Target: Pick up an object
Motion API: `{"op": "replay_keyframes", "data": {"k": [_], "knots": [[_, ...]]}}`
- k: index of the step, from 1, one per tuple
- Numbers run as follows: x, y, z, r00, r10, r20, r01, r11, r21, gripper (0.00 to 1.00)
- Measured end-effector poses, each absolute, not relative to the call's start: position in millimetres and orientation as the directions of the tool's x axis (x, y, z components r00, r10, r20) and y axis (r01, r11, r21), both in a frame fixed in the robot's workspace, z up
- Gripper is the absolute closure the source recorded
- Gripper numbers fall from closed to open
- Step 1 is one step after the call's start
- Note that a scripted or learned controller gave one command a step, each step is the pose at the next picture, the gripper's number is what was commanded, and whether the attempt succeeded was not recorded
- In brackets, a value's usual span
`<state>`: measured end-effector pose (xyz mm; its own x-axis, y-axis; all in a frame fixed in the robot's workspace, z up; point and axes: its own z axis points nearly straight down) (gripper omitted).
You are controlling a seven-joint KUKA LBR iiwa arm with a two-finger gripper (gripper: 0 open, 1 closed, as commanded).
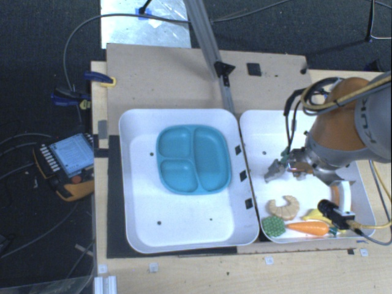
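The hand (277, 169) is hovering low over the bare floor of the right bin (260, 127), and whether it is released or clenched I cannot tell. The likely targets are lying crowded in that bin's near corner: a croissant (284, 206), a green broccoli piece (274, 226), a carrot (308, 228) and a yellow piece (315, 214) nearly touching. A descent here risks closing on nothing; reaching into the cluster risks nudging neighbours or striking the bin wall. The blue divided plate (194, 158) is sitting in the left bin (136, 225).
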<state>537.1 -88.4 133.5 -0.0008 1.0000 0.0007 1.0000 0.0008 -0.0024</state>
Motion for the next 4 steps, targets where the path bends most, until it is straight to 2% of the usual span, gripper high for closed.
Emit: {"op": "replay_keyframes", "data": {"k": [1,2,3,4], "knots": [[538.9,-88,85,-0.001,1.000,0.000,1.000,0.001,0.004,0.00],[541.6,-89,99,-0.001,1.000,-0.001,1.000,0.002,0.013,1.00],[538.0,-87,162,-0.004,1.000,-0.001,1.000,0.004,0.005,1.00],[547.3,-82,211,-0.006,1.000,-0.001,1.000,0.006,0.006,1.00]]}}
